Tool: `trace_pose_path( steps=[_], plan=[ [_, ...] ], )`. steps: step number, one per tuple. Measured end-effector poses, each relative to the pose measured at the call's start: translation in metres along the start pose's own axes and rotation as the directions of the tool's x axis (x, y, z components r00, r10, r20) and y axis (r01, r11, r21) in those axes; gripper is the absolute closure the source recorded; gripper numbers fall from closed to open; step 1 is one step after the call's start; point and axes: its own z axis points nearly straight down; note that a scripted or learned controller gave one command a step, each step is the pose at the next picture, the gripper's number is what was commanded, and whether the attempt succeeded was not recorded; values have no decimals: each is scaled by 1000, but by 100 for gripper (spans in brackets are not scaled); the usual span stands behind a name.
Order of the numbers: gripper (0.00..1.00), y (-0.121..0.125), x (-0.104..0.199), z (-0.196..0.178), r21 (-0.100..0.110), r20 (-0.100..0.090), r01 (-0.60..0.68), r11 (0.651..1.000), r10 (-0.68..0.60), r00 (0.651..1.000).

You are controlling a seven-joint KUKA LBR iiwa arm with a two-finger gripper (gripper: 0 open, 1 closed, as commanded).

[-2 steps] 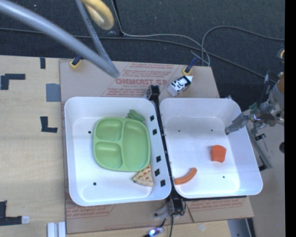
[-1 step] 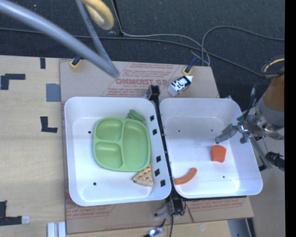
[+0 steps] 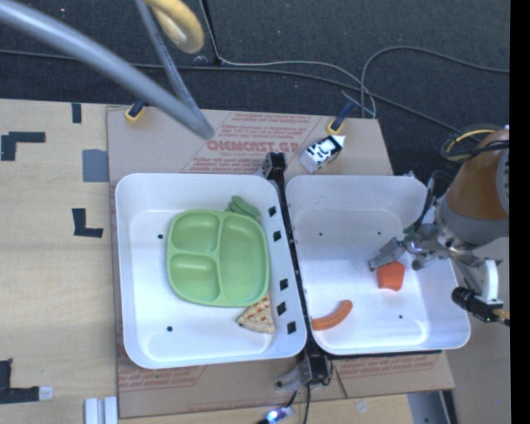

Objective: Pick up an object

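In the right bin (image 3: 356,203), an orange-red block (image 3: 391,277) lies toward the right side and a small orange sausage (image 3: 332,315) lies near the front left. My gripper (image 3: 397,255) reaches in from the right and sits just above and behind the block, close to or touching its top. The grey arm with its orange band (image 3: 480,186) stands over the bin's right rim. In the left bin (image 3: 137,248) rest a green divided plate (image 3: 219,257), a pizza slice (image 3: 258,315) at the plate's front right, and a small green item (image 3: 243,206) behind the plate.
A black divider with clips (image 3: 286,265) runs between the two bins. Cables (image 3: 397,66) trail across the dark floor behind the bench. A grey pole with a yellow end (image 3: 178,25) crosses the top left. Both bins sit on a cardboard sheet (image 3: 248,141).
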Motion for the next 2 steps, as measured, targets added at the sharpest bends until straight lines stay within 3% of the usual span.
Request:
trace_pose_path(
  steps=[1,2],
  plan=[
    [0,1,0,32,-7,4,0,1000,0,1000],
    [100,2,-1,19,-11,7,0,1000,0,1000]
  ],
)
